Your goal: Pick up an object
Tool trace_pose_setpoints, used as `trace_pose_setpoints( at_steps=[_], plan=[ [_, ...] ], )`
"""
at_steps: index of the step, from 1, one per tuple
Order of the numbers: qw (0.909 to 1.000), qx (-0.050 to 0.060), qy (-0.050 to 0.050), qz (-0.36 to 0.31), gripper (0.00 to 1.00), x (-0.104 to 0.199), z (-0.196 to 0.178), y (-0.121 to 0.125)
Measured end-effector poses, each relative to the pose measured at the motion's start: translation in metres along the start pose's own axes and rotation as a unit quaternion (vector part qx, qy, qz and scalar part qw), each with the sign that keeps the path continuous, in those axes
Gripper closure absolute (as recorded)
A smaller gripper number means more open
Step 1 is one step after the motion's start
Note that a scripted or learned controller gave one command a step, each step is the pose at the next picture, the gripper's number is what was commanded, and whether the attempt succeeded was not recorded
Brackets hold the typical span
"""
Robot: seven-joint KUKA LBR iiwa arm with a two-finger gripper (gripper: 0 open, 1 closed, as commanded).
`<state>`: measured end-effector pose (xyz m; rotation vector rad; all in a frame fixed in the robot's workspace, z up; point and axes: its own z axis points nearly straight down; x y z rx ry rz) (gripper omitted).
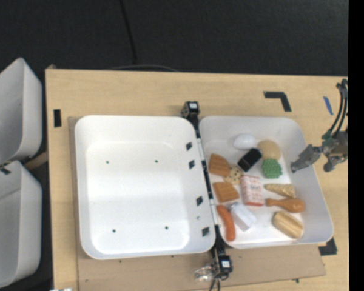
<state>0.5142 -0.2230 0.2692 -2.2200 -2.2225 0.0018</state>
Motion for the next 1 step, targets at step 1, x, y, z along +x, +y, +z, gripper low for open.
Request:
trace_pose_setpoints(
  at_steps=[1],
  plan=[
    [1.0000, 0.006, 0.003, 0.001, 0.00, 0.0382, 0.1291, -0.0236]
  ],
)
